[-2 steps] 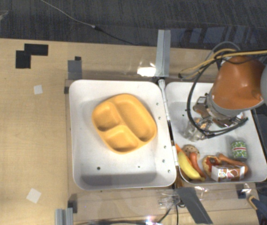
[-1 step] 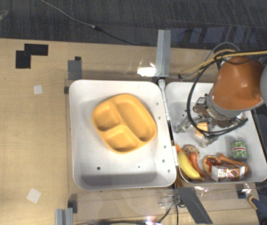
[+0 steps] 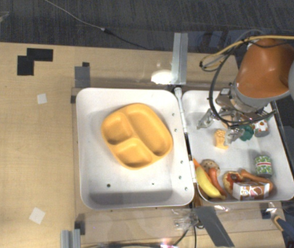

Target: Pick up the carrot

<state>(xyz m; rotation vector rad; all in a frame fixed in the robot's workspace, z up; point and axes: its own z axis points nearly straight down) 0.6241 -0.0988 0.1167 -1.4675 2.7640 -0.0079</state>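
The gripper (image 3: 220, 124) hangs over the upper half of the right bin (image 3: 193, 103), its fingers (image 3: 206, 121) spread apart with nothing between them. Just below the fingertips lies a small yellow block (image 3: 220, 138), and just to their right a teal piece (image 3: 247, 133) and a small red-and-white item (image 3: 261, 128) sit close under the wrist. The orange band (image 3: 263, 68) of the arm covers the bin's top right corner.

The carrot (image 3: 250, 176) lies well below the fingers, along the bin's lower wall, part buried in a crowded heap: a red-and-white carton (image 3: 250, 191) rests against its lower side, a banana (image 3: 207, 181) lies to its left with a brownish piece (image 3: 210, 165) at the banana's top end, and a green-and-white can (image 3: 263, 165) stands just above its right end. The heap presses against the bin's bottom edge, so there is little bare floor around the carrot; the open room in this bin is the strip between the yellow block and the heap.

Left of the fingers, across the dividing rim, the left bin (image 3: 92, 185) holds a yellow divided plate (image 3: 136, 135) near its middle, with bare white floor all around it. Both bins sit on a pale wooden counter (image 3: 28, 154) bearing black marks (image 3: 34, 60) at upper left; dark carpet (image 3: 110, 6) lies beyond, crossed by a thin cable (image 3: 72, 14).
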